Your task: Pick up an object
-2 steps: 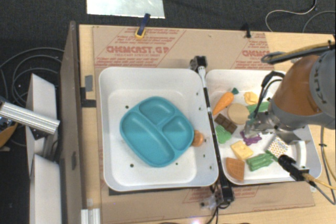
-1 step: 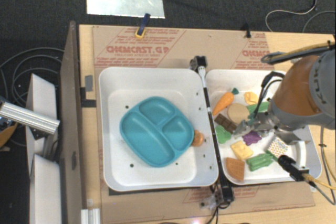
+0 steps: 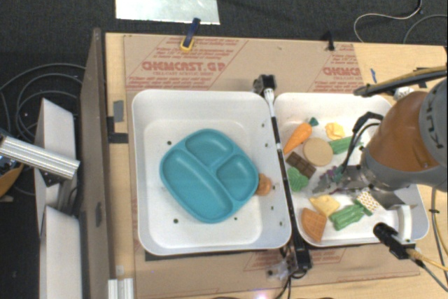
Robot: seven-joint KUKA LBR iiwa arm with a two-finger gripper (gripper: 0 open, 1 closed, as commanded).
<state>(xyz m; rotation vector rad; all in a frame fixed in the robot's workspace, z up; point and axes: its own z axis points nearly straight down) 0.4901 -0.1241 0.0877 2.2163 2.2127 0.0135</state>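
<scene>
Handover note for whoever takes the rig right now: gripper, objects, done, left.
Gripper: down low in the right bin, among the toy food; grasp state can't be read from this view.
Right bin holds the carrot, tan disc, brown block, yellow wedge, orange wedge, green piece.
Left bin: teal divided plate, small orange-brown piece at its right edge.
Done: arm lowered over the pile. Left: confirm a grasp, lift.

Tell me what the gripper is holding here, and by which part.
It cannot be told. The gripper is down among the toy food in the right bin, with nothing visibly between its fingers.
</scene>
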